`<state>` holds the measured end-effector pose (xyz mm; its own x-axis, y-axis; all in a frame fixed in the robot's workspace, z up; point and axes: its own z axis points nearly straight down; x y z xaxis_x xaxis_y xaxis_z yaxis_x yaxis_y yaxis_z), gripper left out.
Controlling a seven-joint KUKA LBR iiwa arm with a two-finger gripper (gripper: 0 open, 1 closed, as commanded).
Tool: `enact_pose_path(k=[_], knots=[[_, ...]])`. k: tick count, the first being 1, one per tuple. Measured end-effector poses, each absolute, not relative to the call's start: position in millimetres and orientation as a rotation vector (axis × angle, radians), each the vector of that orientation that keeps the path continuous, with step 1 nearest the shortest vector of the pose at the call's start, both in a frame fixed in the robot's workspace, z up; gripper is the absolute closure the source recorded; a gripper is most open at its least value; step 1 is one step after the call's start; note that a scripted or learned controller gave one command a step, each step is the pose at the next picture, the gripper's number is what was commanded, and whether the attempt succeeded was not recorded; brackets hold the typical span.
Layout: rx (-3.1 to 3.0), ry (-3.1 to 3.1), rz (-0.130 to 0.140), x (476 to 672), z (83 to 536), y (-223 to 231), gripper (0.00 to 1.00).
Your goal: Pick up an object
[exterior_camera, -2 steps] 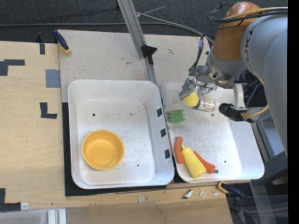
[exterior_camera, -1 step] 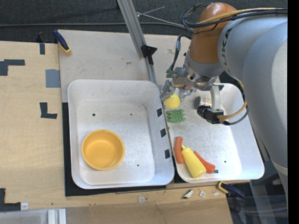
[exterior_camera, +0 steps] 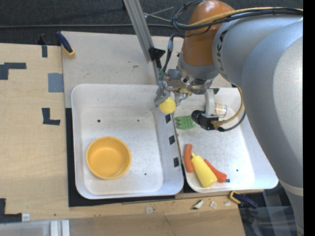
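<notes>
Above the bins' shared rim, hand [exterior_camera: 168, 101] pinching yellow ball [exterior_camera: 167, 105] (fingers half hidden), green toy [exterior_camera: 185, 122] partly covered.

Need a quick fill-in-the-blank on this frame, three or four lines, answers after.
1. The yellow bowl sits in the ____ bin.
2. The small yellow ball at the end effector hangs over the ____ between the bins.
3. The yellow bottle lies between two ____ carrots.
4. The leafy toy in the right bin is ____.

Answers: left; divide; orange; green

Small yellow ball [exterior_camera: 167, 105] sits over the divide between both bins.
</notes>
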<state>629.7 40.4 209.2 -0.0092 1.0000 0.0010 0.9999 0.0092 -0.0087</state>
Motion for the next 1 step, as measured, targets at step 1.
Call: enact_pose_path(k=[1], knots=[[-2.203,-2.226,0.014,611.4,212.1,101.5,1.0]])
